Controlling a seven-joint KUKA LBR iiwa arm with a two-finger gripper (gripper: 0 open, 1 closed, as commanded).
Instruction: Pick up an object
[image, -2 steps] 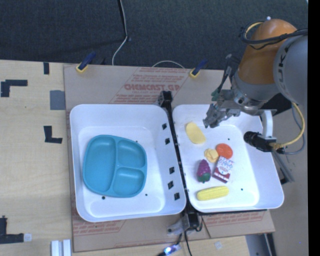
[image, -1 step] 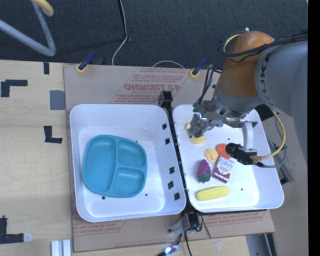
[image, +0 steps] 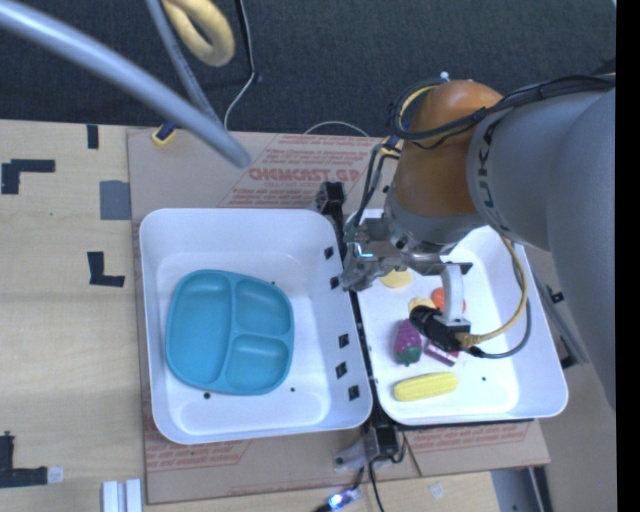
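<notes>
Two white bins sit side by side on a cardboard sheet (image: 300, 175) on the bench. Left bin (image: 165, 400) holds a blue divided plate (image: 230, 332), lying flat, left of centre. Right bin (image: 530, 395) holds the small stuff: a yellow corn cob (image: 425, 385) near the front edge, a purple-and-green toy (image: 406, 342) just behind it, a small orange piece (image: 437, 298) further back, and a yellow bit (image: 396, 277) partly hidden under the wrist.

Arm (image: 560, 160) comes in from the right, orange band (image: 445, 150) above the wrist. Gripper (image: 362, 268) sits low over the far-left part of the right bin, right beside the divider between bins. Fingers are hidden by the wrist and cables, so whether they are wide or narrow cannot be told; nothing is visibly held between them. A black part (image: 440, 328) with a yellow cable (image: 505, 330) hangs just right of the purple toy, above the corn.
</notes>
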